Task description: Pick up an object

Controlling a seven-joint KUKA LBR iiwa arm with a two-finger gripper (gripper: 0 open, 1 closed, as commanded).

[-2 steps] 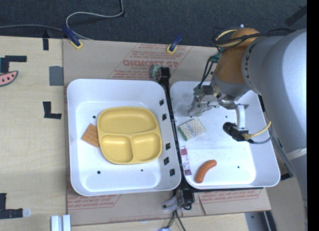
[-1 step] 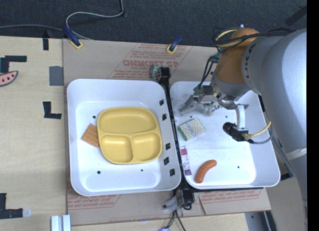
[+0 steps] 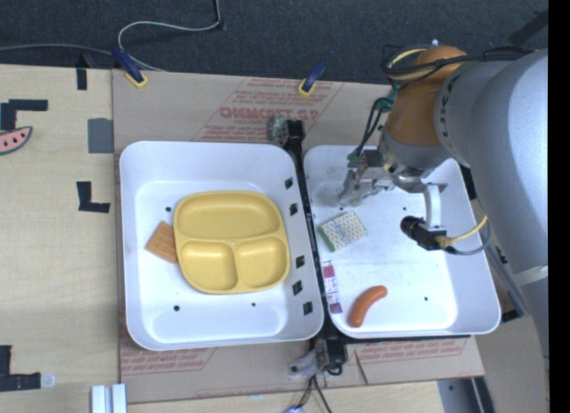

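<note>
Hand (image 3: 349, 190) low in right bin (image 3: 445, 313), just above checkered packet (image 3: 343, 230).

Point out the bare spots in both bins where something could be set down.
Right bin: bare floor right of the hot dog, along the near wall. Crowded around the tool and checkered packet. Left bin: the yellow tray takes the middle; a free strip runs below it.

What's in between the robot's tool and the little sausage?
In the camera view, a small green checkered packet lies between the tool and the sausage; bare white bin floor otherwise.
</note>
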